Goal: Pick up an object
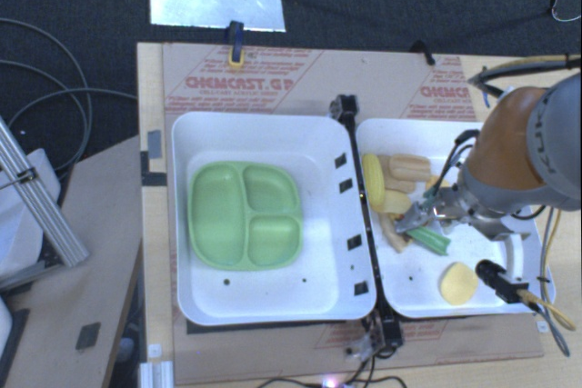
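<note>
The jaws (420, 218) sit low in the right bin (509, 309), among a cluster of toy food; whether they are apart or together I cannot tell, since the wrist and the clutter blur into each other there. Touching them at five o'clock lies a green piece (429, 240), perhaps a toy vegetable. At ten o'clock is a yellow corn cob (373, 176), with a tan bread-like piece (406, 167) just beside it at eleven. A round yellow object (458, 283) lies apart at five o'clock, near the bin's front wall. Far out at nine o'clock, the left bin (205, 136) holds a green divided plate (245, 215).

The step looks like the descent onto a pick, likely the green piece. Next comes closing squarely on one item, then lifting straight up. The arm (518, 150) hides the bin's right side.
</note>
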You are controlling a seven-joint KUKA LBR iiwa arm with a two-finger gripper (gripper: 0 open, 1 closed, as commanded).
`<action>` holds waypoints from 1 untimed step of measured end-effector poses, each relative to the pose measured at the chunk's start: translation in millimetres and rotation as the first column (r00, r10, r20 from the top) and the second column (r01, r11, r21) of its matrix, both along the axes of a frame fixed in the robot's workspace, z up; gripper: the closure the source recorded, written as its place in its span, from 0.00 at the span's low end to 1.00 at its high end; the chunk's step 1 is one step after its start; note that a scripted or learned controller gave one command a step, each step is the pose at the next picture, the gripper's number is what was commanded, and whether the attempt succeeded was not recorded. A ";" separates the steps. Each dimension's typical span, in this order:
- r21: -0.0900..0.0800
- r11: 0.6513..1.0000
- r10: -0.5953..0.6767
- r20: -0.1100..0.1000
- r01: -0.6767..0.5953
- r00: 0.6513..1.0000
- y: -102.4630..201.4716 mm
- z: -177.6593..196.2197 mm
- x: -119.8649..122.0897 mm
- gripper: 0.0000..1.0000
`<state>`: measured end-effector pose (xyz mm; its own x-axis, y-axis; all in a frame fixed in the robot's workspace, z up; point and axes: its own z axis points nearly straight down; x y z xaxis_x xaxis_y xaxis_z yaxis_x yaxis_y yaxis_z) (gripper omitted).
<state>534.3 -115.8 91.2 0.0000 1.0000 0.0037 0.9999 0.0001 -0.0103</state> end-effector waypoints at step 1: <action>-0.001 1.000 0.010 0.015 -0.010 1.000 75.1 97.6 -48.5 0.00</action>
<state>485.8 -40.8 188.9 -0.0104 0.9999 0.0031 0.9999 0.0104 0.0044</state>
